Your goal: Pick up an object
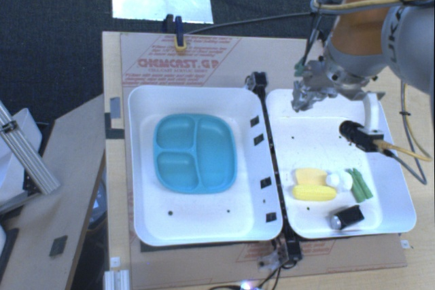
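While the claw (301, 102) hangs over the right bin (312, 122), grip unreadable, I count two bins. One blue tray (196, 152) fills the left bin (143, 166); one yellow block (314, 193) lies near the green beans (359, 184).

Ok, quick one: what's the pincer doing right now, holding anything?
Pincer: above the far end of the right bin, nothing visibly between its tips; open or closed cannot be told.

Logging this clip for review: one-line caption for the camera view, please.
Arm's tool above the right bin's far end; small items near its front; blue divided plate in the left bin.
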Robot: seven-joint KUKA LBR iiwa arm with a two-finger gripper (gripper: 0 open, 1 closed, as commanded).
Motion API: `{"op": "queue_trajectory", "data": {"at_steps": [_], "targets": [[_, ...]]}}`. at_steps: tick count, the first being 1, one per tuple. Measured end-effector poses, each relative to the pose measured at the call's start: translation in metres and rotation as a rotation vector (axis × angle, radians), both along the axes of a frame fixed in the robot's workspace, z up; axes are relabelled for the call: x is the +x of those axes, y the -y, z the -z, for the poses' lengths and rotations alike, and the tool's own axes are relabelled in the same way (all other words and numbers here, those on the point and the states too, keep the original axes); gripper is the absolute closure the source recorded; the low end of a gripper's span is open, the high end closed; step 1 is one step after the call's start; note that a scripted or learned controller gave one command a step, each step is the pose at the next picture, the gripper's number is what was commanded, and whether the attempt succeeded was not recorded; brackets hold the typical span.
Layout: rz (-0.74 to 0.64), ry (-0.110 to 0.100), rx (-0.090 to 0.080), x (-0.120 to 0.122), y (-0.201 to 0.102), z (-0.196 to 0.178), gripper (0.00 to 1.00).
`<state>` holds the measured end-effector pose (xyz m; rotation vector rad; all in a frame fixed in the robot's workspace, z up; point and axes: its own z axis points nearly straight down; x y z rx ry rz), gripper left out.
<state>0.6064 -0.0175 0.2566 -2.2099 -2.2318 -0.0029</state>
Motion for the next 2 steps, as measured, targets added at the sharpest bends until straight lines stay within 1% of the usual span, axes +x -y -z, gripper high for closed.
{"op": "queue_trajectory", "data": {"at_steps": [1,2], "targets": [[0.0,0.0,0.0,0.014,-0.053,0.019,1.0],[0.001,0.002,0.0,0.025,-0.1,0.018,1.0]]}}
